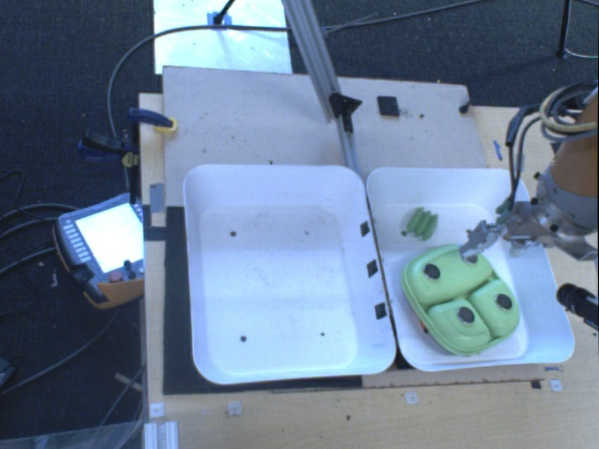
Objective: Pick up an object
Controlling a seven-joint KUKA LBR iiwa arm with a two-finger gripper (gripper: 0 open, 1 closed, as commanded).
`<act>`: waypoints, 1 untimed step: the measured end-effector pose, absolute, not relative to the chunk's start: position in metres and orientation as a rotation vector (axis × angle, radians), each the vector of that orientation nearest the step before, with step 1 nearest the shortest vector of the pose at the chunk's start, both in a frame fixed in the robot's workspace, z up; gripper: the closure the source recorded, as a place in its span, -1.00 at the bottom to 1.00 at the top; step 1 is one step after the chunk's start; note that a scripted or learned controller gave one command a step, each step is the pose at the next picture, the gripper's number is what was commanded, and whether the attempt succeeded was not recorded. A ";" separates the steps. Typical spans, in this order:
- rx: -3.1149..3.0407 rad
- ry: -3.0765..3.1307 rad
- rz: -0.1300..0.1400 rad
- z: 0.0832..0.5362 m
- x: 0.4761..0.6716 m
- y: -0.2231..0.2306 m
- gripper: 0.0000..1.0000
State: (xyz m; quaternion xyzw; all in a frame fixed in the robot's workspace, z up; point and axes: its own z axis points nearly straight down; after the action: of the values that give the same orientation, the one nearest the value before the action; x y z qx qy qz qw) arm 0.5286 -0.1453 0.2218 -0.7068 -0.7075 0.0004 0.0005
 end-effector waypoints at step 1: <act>-2.218 -2.222 0.002 0.161 0.534 -0.142 -1.00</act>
State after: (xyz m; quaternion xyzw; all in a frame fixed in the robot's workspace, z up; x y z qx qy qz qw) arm 0.5338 -0.1424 0.1607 -0.7065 -0.7077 0.0006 0.0011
